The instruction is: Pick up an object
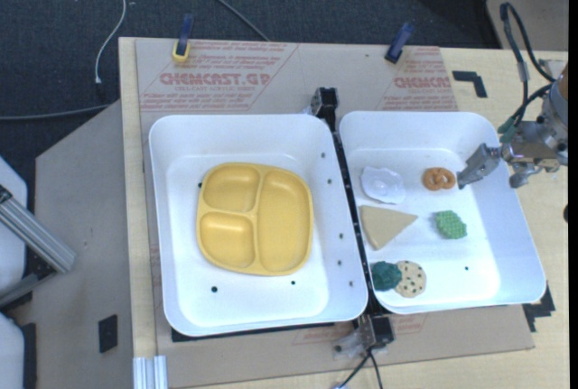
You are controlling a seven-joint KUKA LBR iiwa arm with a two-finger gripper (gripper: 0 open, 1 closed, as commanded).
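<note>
The right bin holds several small toy foods. A brown doughnut lies near its middle, with a white lump to its left. Below them are a tan wedge and a green leafy piece. A dark teal piece touches a chocolate-chip cookie near the front wall. My gripper hangs over the bin's right side, just right of the doughnut. It is open, with nothing between its fingers.
The left bin holds a yellow divided plate. Two blue clamps grip the board's far edge. Cables run across the dark floor at the upper left.
</note>
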